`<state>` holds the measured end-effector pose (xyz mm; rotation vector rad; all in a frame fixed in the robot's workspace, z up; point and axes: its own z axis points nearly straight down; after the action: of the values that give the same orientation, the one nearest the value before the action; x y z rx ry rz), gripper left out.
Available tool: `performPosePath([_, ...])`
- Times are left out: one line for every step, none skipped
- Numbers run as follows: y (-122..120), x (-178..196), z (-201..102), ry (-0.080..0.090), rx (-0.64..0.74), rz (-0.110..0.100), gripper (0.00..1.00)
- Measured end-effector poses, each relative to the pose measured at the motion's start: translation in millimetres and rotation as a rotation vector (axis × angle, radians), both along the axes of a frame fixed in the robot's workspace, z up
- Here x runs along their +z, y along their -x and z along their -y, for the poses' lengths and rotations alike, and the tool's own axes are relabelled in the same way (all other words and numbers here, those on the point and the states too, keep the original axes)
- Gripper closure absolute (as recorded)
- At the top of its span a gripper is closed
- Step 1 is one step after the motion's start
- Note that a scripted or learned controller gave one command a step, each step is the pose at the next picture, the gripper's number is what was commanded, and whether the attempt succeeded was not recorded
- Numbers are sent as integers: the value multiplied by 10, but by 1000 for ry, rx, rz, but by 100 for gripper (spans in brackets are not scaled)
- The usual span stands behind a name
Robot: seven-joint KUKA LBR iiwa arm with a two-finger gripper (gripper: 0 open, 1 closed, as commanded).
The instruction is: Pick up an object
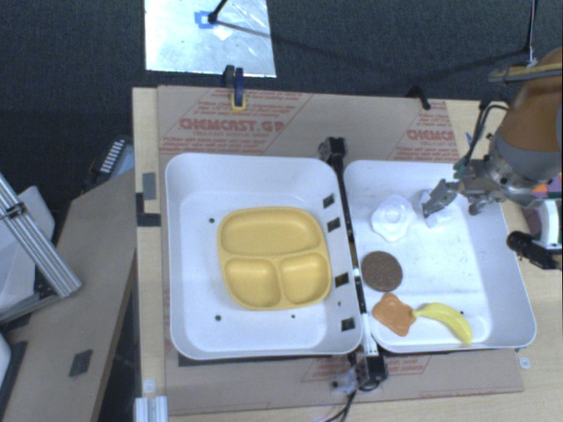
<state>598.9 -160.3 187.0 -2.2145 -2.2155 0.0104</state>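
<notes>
White cup [391, 217], beside gripper [435, 202] (apart)

A dark, speckled carpet-like floor [369, 16] surrounds the bench [114, 236], whose top is a tan board covered by a brown sheet with red lettering [233, 123]. A shiny grey square panel [209, 25] lies on the floor beyond it, catching bright light. At the left edge, a silver aluminium extrusion [35, 244] slants across the bench corner.
</notes>
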Motion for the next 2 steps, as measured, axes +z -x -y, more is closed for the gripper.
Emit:
performPosePath([-31,74,-3,2,3,13,0])
performPosePath([-32,-535,53,2,1,8,0])
